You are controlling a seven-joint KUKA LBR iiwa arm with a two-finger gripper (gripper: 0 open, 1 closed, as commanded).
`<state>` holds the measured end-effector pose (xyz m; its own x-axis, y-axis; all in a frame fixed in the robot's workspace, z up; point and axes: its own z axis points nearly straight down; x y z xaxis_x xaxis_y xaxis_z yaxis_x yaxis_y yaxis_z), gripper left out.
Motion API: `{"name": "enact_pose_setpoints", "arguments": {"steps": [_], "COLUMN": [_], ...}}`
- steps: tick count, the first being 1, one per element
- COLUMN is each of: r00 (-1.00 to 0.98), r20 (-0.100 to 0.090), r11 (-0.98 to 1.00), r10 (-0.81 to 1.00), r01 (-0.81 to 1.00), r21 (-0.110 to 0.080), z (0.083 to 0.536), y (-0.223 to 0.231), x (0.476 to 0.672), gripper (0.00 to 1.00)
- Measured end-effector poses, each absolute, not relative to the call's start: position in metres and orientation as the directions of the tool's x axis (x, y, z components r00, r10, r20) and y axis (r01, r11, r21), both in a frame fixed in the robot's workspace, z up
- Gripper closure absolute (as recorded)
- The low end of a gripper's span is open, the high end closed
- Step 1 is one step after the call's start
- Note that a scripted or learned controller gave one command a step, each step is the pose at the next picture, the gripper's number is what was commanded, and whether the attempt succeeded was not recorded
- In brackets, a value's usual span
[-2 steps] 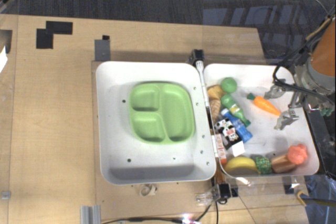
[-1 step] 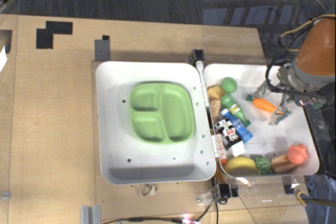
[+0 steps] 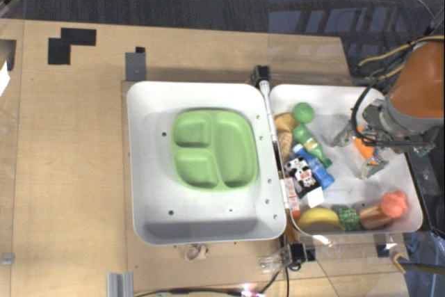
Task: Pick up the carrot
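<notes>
Carrot [image 3: 364, 147] looks like a small orange bit in the right bin [image 3: 327, 95], right of the green bottle [image 3: 309, 140]. Gripper [image 3: 359, 149] sits over it, fingers spread wide on both sides, holding nothing. It looks light, hard and smooth. Pinch its middle.

I'm on 1 camera, fixed above the bench [image 3: 62, 170], looking down at a slant from fairly high. Both bins fit: left bin [image 3: 149, 219] centre frame, right bin [image 3: 410, 219] toward the right edge. Carpet fills the top strip. The arm [image 3: 421, 90] enters from my right.
</notes>
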<state>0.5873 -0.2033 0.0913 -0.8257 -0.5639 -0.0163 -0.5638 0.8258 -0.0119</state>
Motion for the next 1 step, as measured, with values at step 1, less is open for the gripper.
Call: {"name": "enact_pose_setpoints", "arguments": {"steps": [1], "r00": [-0.824], "r20": [-0.023], "r11": [0.824], "r10": [-0.566], "r01": [-0.566], "r21": [-0.018], "z": [0.1041], "y": [-0.2027], "x": [0.5905], "gripper": [1.0]}}
